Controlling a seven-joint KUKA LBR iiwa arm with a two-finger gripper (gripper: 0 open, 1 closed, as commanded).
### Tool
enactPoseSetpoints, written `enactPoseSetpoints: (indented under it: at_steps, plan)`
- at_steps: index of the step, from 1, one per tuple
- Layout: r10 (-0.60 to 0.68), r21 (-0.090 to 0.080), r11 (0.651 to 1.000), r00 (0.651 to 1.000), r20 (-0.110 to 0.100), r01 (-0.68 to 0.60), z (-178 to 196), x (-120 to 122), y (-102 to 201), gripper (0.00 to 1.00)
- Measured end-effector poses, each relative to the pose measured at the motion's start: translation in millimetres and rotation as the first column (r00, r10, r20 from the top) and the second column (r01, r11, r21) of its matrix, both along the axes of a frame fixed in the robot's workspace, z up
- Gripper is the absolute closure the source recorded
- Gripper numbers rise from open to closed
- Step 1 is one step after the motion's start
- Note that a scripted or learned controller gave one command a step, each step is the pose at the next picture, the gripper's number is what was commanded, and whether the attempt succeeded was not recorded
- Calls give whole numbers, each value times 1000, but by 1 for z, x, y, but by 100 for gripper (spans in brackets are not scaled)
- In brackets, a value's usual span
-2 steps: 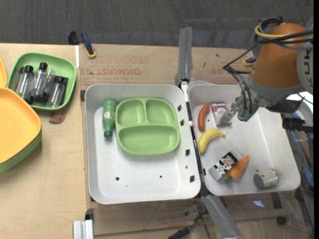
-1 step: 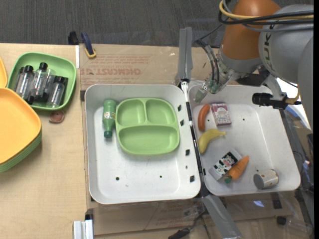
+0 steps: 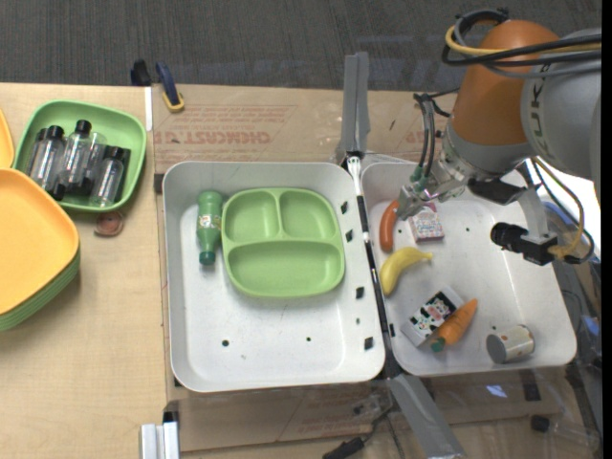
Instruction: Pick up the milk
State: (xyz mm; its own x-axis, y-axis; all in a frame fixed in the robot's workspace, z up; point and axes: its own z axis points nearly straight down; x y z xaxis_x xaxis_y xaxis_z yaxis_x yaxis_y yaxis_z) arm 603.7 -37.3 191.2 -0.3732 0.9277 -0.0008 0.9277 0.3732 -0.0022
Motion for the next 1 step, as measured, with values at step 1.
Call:
enactPoseSetpoints:
  at_steps: [1]
  plan:
    - [123, -1, 992, 992, 3, -123, 63, 56, 7, 100]
